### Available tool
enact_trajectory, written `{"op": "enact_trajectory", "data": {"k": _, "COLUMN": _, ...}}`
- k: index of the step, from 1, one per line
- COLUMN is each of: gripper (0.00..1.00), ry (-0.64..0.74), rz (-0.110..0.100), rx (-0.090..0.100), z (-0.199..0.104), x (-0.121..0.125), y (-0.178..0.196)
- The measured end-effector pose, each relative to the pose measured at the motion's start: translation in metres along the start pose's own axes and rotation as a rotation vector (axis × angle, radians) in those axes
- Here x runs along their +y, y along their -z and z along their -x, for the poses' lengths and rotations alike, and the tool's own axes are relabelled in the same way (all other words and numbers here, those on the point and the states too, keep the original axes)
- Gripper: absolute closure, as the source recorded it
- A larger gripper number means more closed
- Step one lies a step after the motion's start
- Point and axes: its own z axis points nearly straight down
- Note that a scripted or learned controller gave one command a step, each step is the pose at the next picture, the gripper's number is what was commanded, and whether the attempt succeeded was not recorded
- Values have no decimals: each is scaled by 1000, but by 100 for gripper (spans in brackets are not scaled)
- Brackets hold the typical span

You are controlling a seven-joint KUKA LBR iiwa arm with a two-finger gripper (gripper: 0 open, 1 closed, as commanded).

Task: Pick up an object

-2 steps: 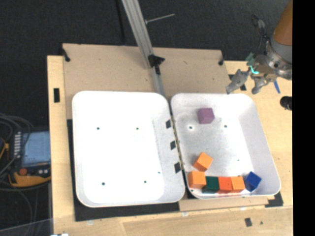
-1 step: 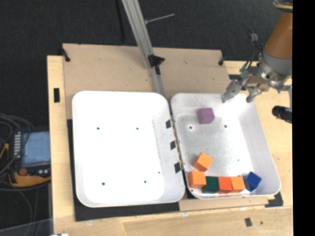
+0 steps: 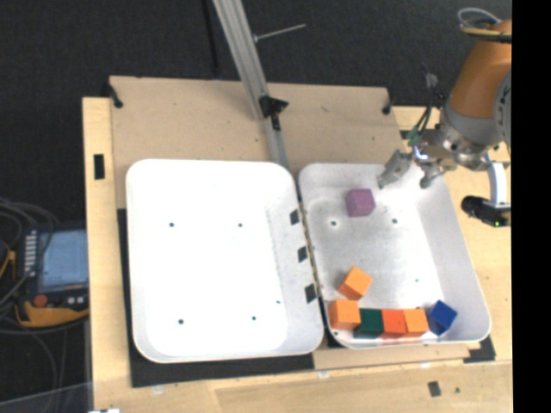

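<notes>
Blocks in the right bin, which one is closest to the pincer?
The purple block, alone near the bin's far end; the others cluster along the near wall.

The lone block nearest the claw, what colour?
Purple, clear in the camera view.

Gripper (image 3: pixel 408 173) low, jaws spread, nothing between.

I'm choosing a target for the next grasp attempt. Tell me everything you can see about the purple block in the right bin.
The purple block is a small cube, matte mauve, plain on its faces; it looks like foam or painted wood. It rests flat on the floor of the right bin, in the far half, standing alone with nothing touching it, well apart from the orange, green and blue blocks along the near wall. The pincer hangs open up and to its right, above the bin's far edge, not touching it.
</notes>
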Motion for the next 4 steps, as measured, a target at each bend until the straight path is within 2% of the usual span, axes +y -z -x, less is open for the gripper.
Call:
{"op": "enact_trajectory", "data": {"k": 1, "gripper": 0, "ry": -1, "rz": 7, "rx": 1, "z": 1, "x": 3, "y": -58}}
{"op": "enact_trajectory", "data": {"k": 2, "gripper": 100, "ry": 3, "rz": 15, "rx": -4, "z": 2, "x": 5, "y": -41}}
{"op": "enact_trajectory", "data": {"k": 4, "gripper": 100, "ry": -2, "rz": 11, "rx": -1, "z": 11, "x": -1, "y": 84}}
